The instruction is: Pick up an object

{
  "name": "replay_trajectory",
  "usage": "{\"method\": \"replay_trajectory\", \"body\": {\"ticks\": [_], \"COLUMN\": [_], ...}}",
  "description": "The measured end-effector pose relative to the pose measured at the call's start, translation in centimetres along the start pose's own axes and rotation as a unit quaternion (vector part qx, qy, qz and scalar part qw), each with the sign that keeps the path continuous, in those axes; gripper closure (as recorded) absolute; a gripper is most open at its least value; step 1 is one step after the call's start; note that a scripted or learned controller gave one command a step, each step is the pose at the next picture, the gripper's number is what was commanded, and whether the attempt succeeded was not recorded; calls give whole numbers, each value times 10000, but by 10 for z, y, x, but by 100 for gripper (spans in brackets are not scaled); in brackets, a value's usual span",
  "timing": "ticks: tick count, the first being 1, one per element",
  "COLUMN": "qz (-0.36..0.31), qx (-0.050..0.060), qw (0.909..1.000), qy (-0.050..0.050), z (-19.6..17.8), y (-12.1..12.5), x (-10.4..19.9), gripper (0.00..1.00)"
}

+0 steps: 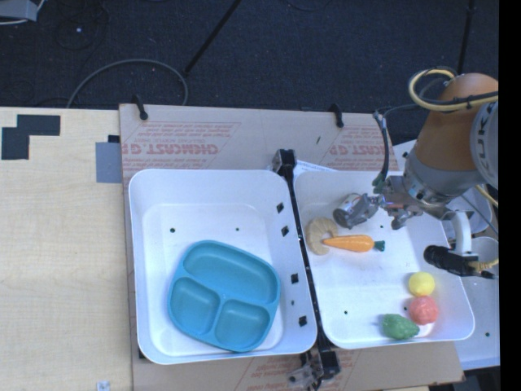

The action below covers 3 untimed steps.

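The gripper (356, 211) (finger spacing impossible to tell) hovered just above 1 orange carrot (348, 243), which lay lengthwise across, directly below and slightly left.

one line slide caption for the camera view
Gripper hovers above carrot in right bin; blue tray in left bin.

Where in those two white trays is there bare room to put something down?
Left bin: bare along the far side, behind the blue divided plate. Right bin: bare floor between the carrot and the green toy. Crowded around the end effector.
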<state>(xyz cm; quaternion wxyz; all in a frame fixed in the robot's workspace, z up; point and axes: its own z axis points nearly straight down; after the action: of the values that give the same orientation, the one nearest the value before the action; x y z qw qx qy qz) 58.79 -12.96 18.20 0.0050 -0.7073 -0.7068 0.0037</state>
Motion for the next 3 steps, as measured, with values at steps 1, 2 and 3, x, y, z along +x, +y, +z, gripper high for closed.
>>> {"method": "replay_trajectory", "body": {"ticks": [1,2,3], "qz": [-6,-2,-11], "qx": [-57,-21,-125], "qw": [10000,10000,9999], "qy": [-9,-3,-5], "z": [-6,44,88], "y": [3,-3,3], "x": [0,-8,-6], "gripper": [0,0,0]}}
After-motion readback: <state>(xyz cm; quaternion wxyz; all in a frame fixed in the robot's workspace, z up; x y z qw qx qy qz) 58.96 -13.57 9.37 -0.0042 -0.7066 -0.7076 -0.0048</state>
